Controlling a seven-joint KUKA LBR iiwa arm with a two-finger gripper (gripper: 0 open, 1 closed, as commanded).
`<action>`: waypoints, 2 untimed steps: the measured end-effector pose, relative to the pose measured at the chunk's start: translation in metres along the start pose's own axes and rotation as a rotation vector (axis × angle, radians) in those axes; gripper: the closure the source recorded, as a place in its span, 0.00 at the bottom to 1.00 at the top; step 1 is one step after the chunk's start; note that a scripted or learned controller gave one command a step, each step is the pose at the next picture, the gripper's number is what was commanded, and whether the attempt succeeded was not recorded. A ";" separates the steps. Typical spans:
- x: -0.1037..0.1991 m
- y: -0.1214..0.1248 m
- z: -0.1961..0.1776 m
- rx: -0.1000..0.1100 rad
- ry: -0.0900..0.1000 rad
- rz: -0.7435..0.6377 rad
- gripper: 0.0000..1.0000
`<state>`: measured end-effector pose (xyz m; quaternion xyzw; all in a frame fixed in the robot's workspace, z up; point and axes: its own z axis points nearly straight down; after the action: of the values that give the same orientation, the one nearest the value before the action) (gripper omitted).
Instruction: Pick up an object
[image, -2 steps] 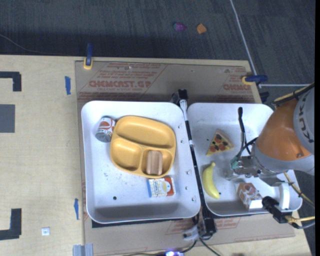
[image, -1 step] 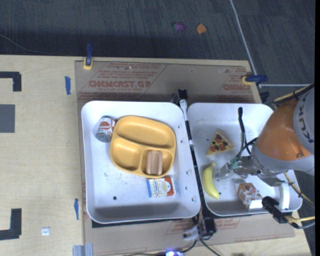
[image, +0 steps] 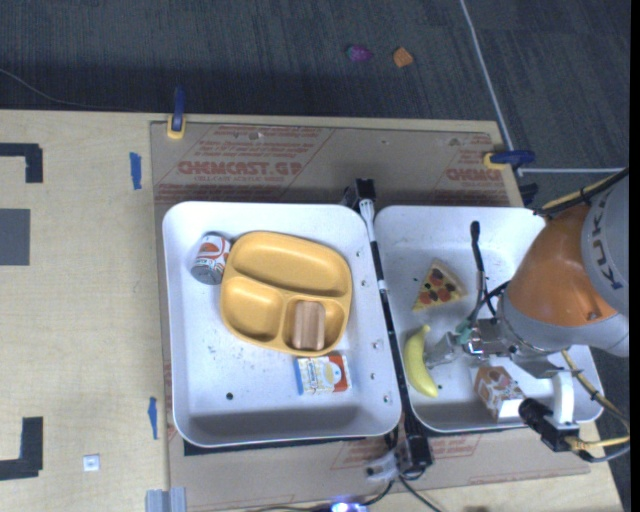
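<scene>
My gripper (image: 447, 347) is low in the right bin (image: 490, 225), reaching left from the grey and orange arm. Its fingers stand just right of a yellow banana (image: 418, 366) that lies along the bin's left wall. Whether anything sits between the fingers cannot be made out. A pizza slice toy (image: 439, 285) lies a little above the gripper. A small brown carton (image: 494, 388) rests below the wrist, near the bin's front.
The left bin (image: 190, 400) holds a yellow divided plate (image: 275, 285) with a brown sausage-like piece (image: 307, 325), a tipped can (image: 210, 257) and a small blue and white carton (image: 322, 374). A black cable (image: 476, 250) hangs over the right bin.
</scene>
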<state>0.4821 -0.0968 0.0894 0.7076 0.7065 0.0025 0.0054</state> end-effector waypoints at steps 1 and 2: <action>0.001 0.000 0.000 0.000 -0.001 0.002 0.00; 0.002 0.000 0.000 -0.001 -0.003 0.002 0.00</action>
<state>0.4820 -0.0950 0.0891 0.7085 0.7057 0.0017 0.0065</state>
